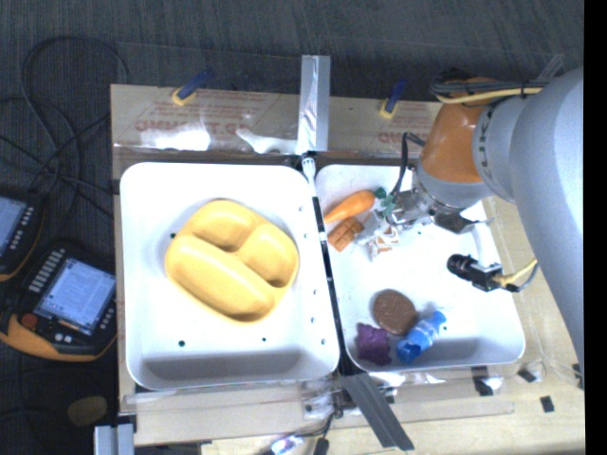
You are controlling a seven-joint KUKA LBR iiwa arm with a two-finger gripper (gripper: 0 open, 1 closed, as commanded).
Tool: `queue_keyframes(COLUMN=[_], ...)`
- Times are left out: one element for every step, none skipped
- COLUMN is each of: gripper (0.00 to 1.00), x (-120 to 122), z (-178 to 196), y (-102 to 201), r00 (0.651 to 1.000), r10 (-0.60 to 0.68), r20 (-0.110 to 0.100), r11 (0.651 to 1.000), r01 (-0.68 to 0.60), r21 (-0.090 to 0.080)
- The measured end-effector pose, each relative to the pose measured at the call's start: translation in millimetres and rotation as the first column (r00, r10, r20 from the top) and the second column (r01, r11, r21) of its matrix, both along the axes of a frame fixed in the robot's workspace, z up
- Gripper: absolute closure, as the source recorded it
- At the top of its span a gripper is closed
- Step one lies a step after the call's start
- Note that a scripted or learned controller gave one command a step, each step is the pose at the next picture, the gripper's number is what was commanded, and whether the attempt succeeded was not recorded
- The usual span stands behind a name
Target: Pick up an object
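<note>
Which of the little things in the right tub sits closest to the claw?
The orange carrot, at the tub's upper left beside the claw. The brown disc, purple lump and blue piece lie lower down.

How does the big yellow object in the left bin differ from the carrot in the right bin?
The yellow object is broad, lobed and far larger, lying mid-bin; the carrot is slim, tapered and orange. The yellow object lies alone in the left bin, away from the arm; the carrot lies near the gripper, among small items. Both rest on a white bin floor.
</note>
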State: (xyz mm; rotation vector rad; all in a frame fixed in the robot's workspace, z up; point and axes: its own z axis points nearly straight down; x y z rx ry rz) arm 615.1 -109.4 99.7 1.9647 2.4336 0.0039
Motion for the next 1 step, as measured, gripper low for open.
queue_keyframes(gripper=[1.00], x=[43.3], z=[85.8], y=[88.9], r00=[1.000], r10=[-0.015], r20=[-0.013], r11=[1.000], r01=[0.015], r21=[-0.005])
